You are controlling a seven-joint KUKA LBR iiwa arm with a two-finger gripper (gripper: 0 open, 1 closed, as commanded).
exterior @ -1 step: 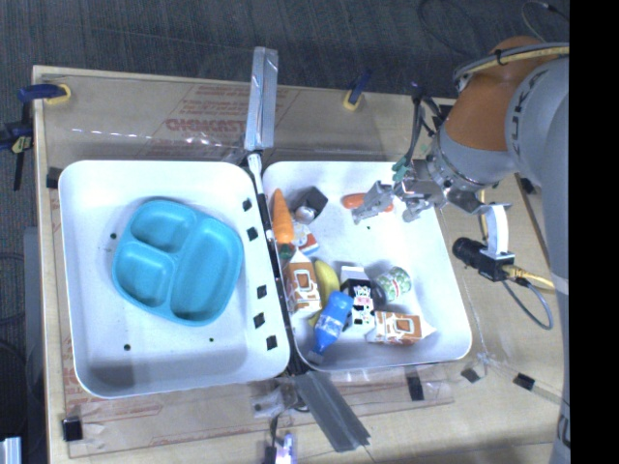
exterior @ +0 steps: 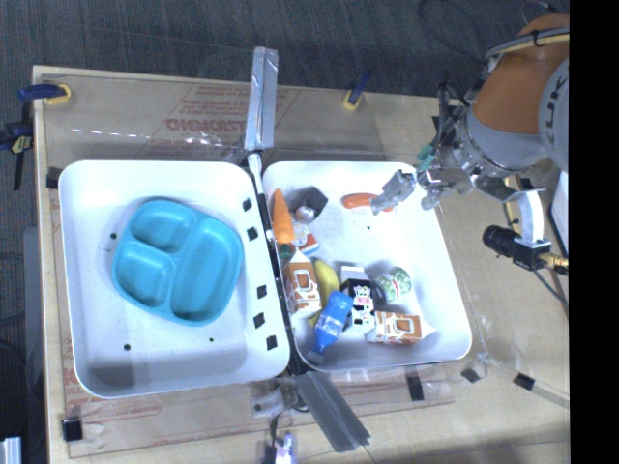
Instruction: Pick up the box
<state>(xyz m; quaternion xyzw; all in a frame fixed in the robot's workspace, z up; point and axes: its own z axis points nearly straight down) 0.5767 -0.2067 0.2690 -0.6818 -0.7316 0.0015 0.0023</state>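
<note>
Grey arm (exterior: 513,114) slants over the right bin (exterior: 447,259); tool (exterior: 398,188) seemingly open, empty.

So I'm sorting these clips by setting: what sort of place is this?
Probably a robotics lab bench: two white bins clamped on a board, toy food like the carrot and a box, and the gripper above them.
</note>
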